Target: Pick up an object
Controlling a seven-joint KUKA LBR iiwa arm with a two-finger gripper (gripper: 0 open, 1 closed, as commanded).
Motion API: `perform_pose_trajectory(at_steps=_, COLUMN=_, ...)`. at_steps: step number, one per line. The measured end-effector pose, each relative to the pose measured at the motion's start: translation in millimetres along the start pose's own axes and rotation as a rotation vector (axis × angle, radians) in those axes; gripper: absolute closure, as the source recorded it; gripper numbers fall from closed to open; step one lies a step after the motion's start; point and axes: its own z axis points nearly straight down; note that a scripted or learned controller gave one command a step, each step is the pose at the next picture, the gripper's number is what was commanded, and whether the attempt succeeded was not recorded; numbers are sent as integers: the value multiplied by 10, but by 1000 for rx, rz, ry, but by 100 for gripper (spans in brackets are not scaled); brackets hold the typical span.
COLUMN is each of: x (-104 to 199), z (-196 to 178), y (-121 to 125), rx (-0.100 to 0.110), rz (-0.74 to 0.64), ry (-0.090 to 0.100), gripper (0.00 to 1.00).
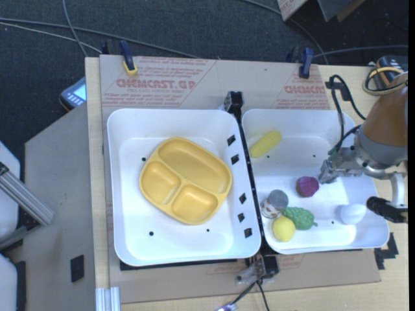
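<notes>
Here the end effector point(327, 173) sits low in the right bin point(295, 123), at the right of the frame, its metal tip pointing toward frame left. Whether it is released or clenched cannot be told at this resolution; nothing is visibly between its parts. The arm point(387, 125) enters from the right edge, grey wrist below an orange band, angled down into the bin.

Just left of and slightly below the tip lies a purple ball point(307, 186), very near the tip; contact cannot be confirmed. Below that, toward the bin's lower wall: a grey round object point(277, 199), a green bumpy toy point(299, 217), and a yellow lemon-like piece point(283, 229), clustered and touching or nearly so. A white egg-shaped object point(352, 214) lies at lower right of the bin, below the wrist. A yellow oblong piece point(265, 144) lies apart in the bin's upper left.

The left bin point(123, 193) holds a yellow divided plate point(185, 179), three compartments, lying flat at its centre. A black divider point(240, 167) with clips separates the bins.

Both bins rest on a tabletop point(194, 76) covered by a board printed in red lettering, held by blue clamps point(128, 57) at its upper edge. Dark carpeted floor point(162, 11) and cables surround it.
</notes>
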Motion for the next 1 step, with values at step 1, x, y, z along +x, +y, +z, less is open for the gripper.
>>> perform_pose_trajectory(at_steps=1, x=19, z=-438, y=-16, rx=-4, rz=0, ry=-3, gripper=100)
